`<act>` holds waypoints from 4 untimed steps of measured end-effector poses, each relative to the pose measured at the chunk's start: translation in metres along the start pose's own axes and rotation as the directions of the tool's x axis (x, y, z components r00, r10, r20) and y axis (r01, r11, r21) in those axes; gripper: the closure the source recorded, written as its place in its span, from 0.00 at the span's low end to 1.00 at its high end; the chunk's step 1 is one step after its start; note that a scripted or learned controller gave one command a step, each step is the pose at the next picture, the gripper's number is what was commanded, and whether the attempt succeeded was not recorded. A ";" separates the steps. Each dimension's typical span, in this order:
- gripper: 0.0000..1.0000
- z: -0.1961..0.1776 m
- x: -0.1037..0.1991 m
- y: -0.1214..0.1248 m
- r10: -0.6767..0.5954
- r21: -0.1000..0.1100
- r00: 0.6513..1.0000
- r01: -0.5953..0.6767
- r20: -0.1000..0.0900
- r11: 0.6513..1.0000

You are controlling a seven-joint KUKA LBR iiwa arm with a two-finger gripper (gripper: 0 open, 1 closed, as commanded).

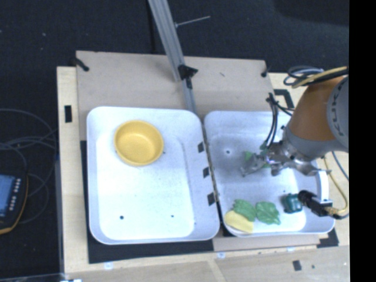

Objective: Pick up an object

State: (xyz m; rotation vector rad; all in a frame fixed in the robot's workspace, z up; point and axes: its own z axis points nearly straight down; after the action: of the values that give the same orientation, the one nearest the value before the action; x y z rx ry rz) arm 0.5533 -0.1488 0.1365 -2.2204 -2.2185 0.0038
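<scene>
1. Two shallow white bins sit side by side on a bench, seen from above at a slant. The left bin [141,216] and the right bin [229,128] touch along their inner edges.
2. A grey arm with an orange band [314,113] reaches in from the right, over the right bin.
3. The gripper [251,167] hangs low inside the right bin, near its middle, fingers pointing toward the left bin.
4. Whether the gripper is open or closed cannot be told; its tip is small and blurred.
5. A small green piece [249,155] lies just beside the gripper tip, on its far side; whether they touch cannot be told.
6. Nearer the camera than the gripper, along the front wall of the right bin, lie two green leafy objects: one [242,208] and, just to its right, another [268,212].
7. A yellow object [237,222] lies touching the first leafy object, in the front left corner of that bin.
8. A small teal object [291,202] lies to the right of these, below the wrist.
9. A yellow bowl [139,143] stands upright in the left bin, well apart from the gripper, toward the far left.
</scene>
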 end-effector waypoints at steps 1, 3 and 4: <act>1.00 -0.013 -0.001 0.001 0.001 -0.006 1.000 -0.001 0.000 1.000; 1.00 -0.121 -0.004 0.009 -0.001 -0.008 1.000 0.001 0.001 1.000; 1.00 -0.149 -0.005 0.009 -0.001 -0.007 1.000 0.001 0.001 1.000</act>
State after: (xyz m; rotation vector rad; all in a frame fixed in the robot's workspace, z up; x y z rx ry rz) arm 0.5631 -0.1534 0.2858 -2.2232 -2.2230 -0.0029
